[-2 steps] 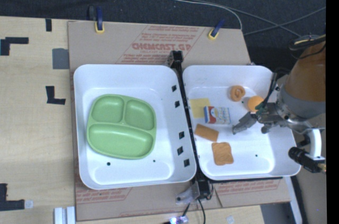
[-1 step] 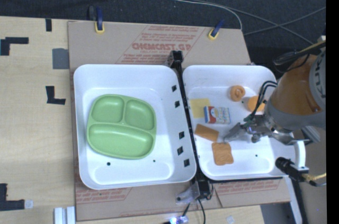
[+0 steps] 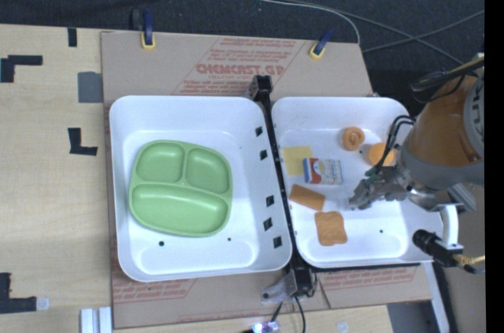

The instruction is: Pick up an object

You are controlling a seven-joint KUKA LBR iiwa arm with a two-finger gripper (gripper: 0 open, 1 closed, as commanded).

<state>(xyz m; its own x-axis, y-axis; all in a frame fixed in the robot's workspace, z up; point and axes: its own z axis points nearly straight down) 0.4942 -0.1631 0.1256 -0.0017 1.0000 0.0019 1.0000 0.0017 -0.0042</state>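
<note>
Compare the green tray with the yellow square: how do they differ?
The green tray lies in the left bin, the yellow square in the right bin. The tray is far larger. The tray has three compartments; the square is plain and flat. Both lie flat on a bin floor.

A light wooden bench point(image 3: 47, 190) holds a big brown cardboard sheet point(image 3: 236, 64) with red writing. Two white bins sit on the cardboard, side by side: the left bin point(image 3: 126, 119) and the right bin point(image 3: 315, 107)
</note>
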